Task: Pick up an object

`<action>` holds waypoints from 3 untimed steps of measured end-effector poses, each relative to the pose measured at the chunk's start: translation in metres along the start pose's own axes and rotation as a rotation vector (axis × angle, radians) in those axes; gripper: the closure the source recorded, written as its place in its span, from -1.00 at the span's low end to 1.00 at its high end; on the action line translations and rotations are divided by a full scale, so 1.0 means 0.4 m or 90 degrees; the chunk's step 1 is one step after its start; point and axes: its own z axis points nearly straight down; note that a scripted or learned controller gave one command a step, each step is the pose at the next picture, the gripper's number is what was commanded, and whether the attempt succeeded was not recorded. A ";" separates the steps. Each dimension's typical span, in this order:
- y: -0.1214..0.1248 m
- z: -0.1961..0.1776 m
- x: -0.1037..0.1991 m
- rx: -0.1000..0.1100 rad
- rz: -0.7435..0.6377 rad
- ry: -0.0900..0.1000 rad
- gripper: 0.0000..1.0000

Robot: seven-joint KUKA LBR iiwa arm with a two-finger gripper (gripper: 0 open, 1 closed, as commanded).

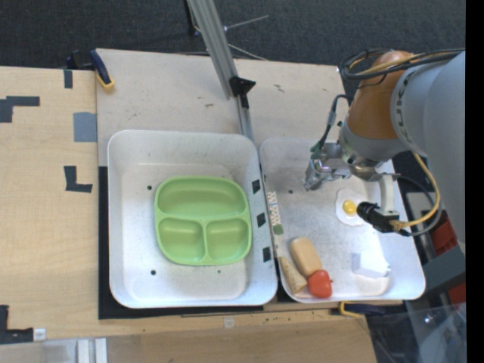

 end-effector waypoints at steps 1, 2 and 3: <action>-0.007 -0.107 -0.002 0.000 0.000 0.000 1.00; 0.001 -0.266 0.003 -0.002 0.000 0.000 1.00; -0.063 -0.233 0.113 0.003 -0.002 0.001 1.00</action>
